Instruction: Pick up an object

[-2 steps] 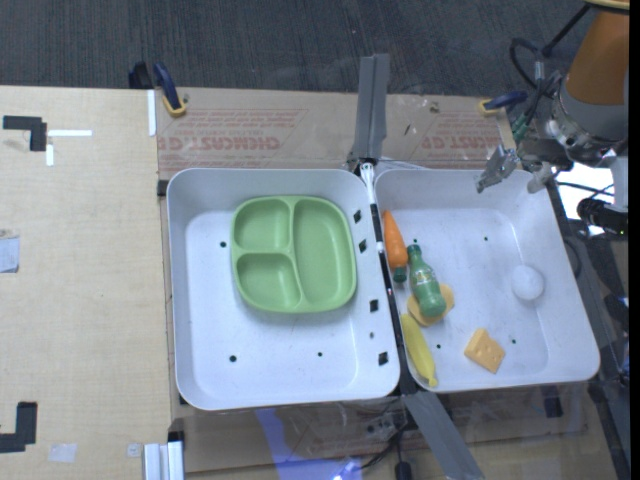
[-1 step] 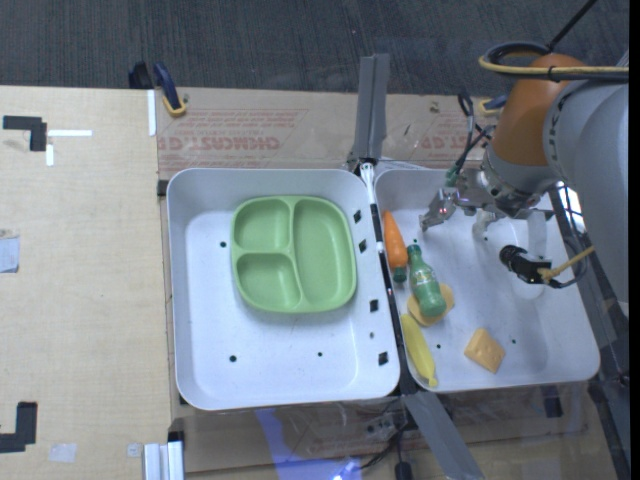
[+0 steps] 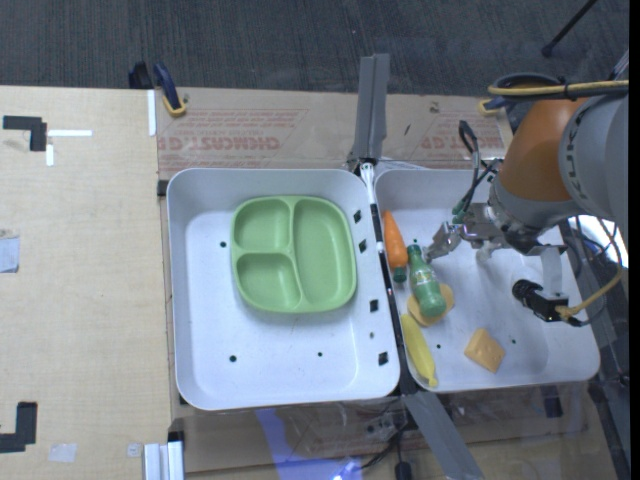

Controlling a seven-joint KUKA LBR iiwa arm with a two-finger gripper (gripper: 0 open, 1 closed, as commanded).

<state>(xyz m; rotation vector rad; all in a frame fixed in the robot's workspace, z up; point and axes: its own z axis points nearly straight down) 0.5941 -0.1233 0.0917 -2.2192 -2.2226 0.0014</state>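
Fingers [image 3: 441,242] spread, gripping nothing — just right of the green bottle [image 3: 425,283] crowding the right bin's [image 3: 560,368] left wall.

Bright even light, soft shadows, perhaps slight blur

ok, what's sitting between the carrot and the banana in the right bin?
Camera view: the green bottle lies between the carrot and the banana, overlapping a yellowish piece beside it.

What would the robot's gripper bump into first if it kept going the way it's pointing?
Probably the green bottle. The gripper points left and down toward it, with the carrot just beyond. Its height is hard to judge.
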